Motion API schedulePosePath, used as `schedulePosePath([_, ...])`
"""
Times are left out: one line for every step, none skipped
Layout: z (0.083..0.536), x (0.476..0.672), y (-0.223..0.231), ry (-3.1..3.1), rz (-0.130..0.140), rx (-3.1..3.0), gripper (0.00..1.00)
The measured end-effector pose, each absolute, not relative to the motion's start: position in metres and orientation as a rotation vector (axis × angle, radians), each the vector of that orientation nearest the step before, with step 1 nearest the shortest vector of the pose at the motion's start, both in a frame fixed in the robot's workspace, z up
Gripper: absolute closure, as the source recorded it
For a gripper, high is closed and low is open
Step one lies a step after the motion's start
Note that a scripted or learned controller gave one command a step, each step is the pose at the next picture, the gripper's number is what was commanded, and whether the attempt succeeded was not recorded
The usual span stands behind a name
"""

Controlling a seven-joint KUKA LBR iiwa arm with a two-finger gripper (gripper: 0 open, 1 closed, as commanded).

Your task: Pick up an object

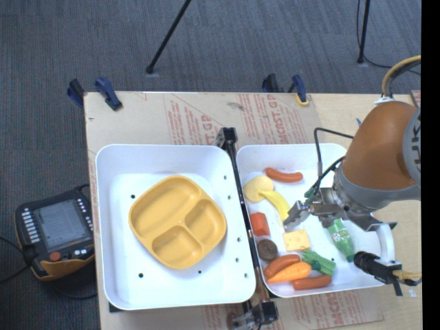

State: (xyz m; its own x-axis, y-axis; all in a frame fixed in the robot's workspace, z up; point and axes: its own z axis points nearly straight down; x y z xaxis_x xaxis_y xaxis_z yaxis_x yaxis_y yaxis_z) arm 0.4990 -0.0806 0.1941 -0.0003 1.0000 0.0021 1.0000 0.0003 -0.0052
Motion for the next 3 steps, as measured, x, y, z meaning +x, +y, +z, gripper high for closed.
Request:
schedulePosePath([0.187,0.578,-0.063,-2.220,0.001,-2.219,0.00])
schedulePosePath([0.087,0.576,-0.083,-2.216,0.004,-2.220,0.00])
schedulePosePath([0.097,0.576,-0.083,-2.210,0.003,-2.224,1.00])
